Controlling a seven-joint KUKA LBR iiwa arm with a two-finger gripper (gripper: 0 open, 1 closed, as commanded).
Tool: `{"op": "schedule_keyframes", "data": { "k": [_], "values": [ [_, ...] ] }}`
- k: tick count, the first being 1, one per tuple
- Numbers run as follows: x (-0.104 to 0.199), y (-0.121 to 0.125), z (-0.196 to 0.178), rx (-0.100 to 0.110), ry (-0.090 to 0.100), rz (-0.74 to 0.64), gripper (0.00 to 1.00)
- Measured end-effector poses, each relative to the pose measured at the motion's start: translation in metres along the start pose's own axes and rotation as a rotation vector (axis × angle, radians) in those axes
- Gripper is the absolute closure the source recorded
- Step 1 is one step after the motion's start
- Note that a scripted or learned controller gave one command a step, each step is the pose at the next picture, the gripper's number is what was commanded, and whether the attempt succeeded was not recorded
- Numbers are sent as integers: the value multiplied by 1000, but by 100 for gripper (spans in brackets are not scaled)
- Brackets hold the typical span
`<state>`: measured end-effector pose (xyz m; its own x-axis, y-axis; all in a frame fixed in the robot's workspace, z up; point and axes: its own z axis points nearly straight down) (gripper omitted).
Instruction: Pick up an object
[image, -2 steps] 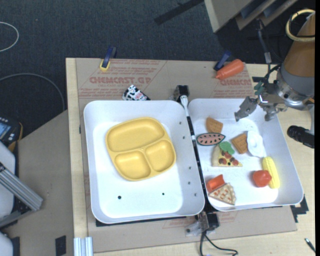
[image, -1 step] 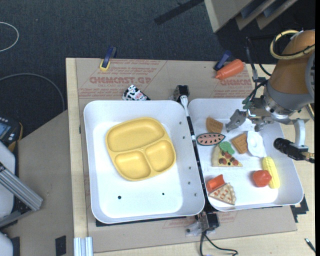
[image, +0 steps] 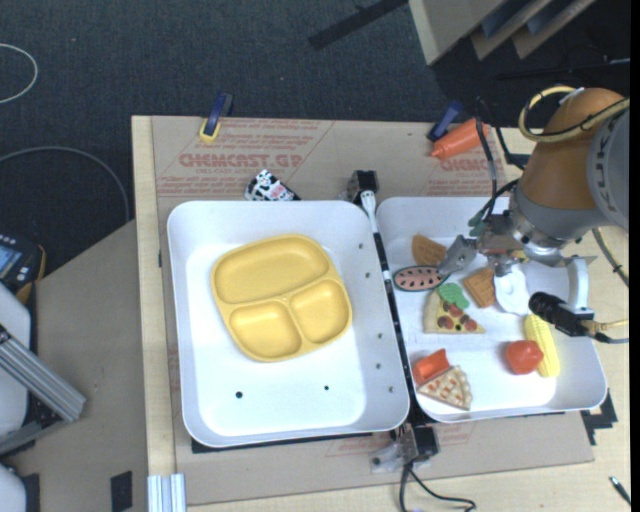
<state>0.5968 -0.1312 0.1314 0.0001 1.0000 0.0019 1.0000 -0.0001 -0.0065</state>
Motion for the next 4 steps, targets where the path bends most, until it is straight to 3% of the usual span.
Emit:
{"op": "schedule_keyframes", "data": {
  "k": [1,2,4],
  "values": [
    [-1,2,45,-9,-5,0,0],
    [-3,5,29,-23,-11,2,100],
    [-2,5,-77,-14,-4,-2,100]
  ]
}}
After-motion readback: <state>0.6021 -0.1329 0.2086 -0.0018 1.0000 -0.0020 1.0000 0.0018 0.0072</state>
